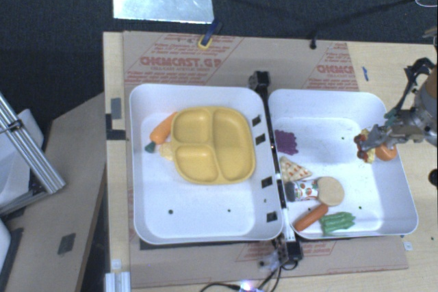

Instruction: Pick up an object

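The gripper sits at the right bin's right rim, over small red, yellow and orange toy food just beneath it. Whether it grips anything cannot be told. Well to its left lie grapes, and below-left a cookie.

Two white bins side by side on the surface, yellow plate and carrot in the left bin, tool at the right bin's far edge over small red and orange items, purple grapes, pizza slice, cookie, green pepper.
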